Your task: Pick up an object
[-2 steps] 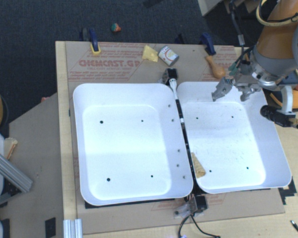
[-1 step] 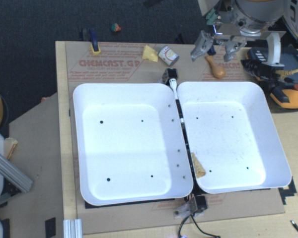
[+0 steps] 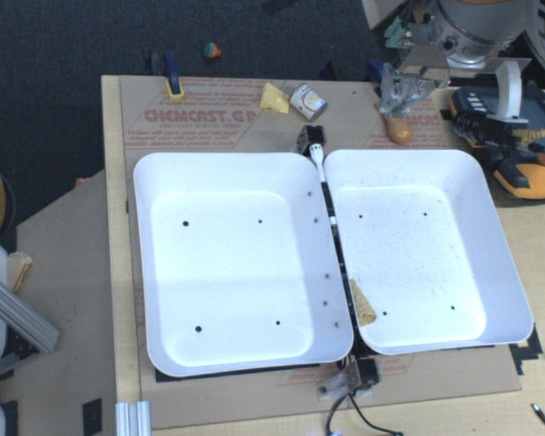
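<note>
My gripper hangs at the back right, over the cardboard behind the right bin. Just below it in the view, a small orange-brown rounded object lies on the cardboard, close to the bin's far rim; whether the gripper touches it I cannot tell. A tan wedge-shaped piece rests against the right bin's near-left wall. The left bin stands beside it.
On the cardboard behind the bins lie a yellow piece, a small white box and a blue clamp. Tools and cables sit at the far right. A black strip runs between the bins.
</note>
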